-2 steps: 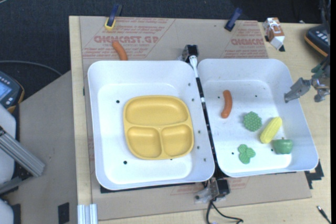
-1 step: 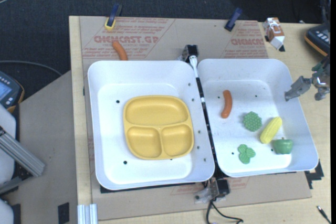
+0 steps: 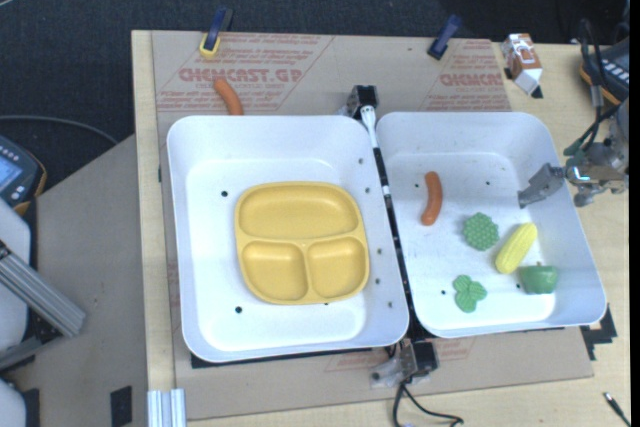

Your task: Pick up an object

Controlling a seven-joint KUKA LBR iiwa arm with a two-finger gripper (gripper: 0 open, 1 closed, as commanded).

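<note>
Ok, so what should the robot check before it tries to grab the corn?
1. Corn in the right bin: ok, lying near its right side.
2. Corn top uncovered: ok.
3. Room around corn: not ok, the green pepper sits right beside its lower end.
4. Gripper over corn: not ok, it sits up and right of it, at the bin's edge.
5. Gripper holding nothing: cannot tell.
</note>
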